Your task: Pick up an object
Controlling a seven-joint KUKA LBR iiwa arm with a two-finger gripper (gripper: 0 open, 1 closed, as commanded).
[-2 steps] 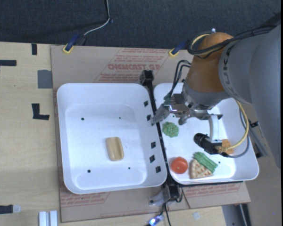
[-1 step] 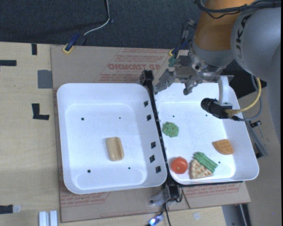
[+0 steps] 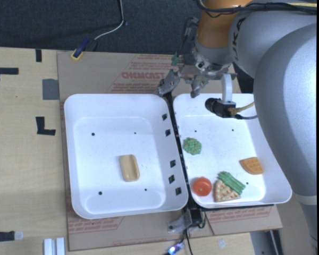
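Two white bins side by side on cardboard: left bin [image 3: 80, 116], right bin [image 3: 266, 190].

In the left bin, near the middle, slightly toward the front: one bread roll [image 3: 129, 167], tan, oblong, rounded at the ends, lying flat, well apart from the walls.

In the right bin, five small things. Near the left wall, about mid-depth: a broccoli [image 3: 192, 145], green and bumpy. At the front left: a tomato [image 3: 202, 186], red, round, glossy. Just beside it on the right: a waffle wedge [image 3: 224, 192], pale yellow with a grid pattern, triangular. Lying over the wedge's upper edge and touching it: green beans [image 3: 232, 181], long and dark green. Near the right wall: an orange slice-like piece [image 3: 251, 166], flat, curved on one side.

Gripper [image 3: 182, 86] above the back edge of the bins, over the divide between them, high and apart from all things. Fingers spread apart, nothing between them.
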